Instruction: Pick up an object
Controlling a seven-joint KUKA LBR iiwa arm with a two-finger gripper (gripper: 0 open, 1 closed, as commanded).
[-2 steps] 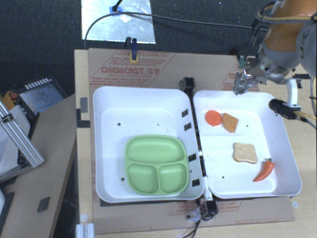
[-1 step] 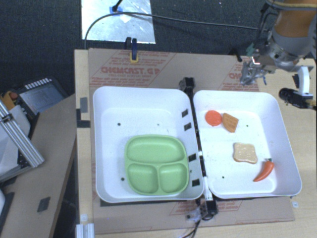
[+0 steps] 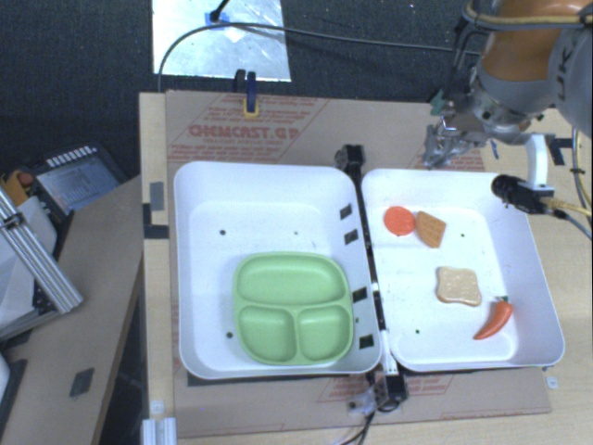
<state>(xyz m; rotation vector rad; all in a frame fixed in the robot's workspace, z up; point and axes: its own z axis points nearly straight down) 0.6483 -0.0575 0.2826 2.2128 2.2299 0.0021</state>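
Note:
The right bin (image 3: 533, 248) holds a round red slice (image 3: 399, 221) touching a tan cracker (image 3: 430, 229), a slice of toast (image 3: 458, 286), and an orange-red chili pepper (image 3: 494, 319) near its front right corner. My gripper (image 3: 443, 146) hangs above the back edge of the right bin, behind the red slice and the cracker, with nothing visible between its fingers.
A green divided plate (image 3: 293, 307) lies in the left bin (image 3: 199, 248). A black clamp (image 3: 352, 157) sits at the back between the bins. A black camera mount (image 3: 521, 193) juts over the right bin's back right corner. Cables and a shiny sheet (image 3: 222, 26) lie behind.

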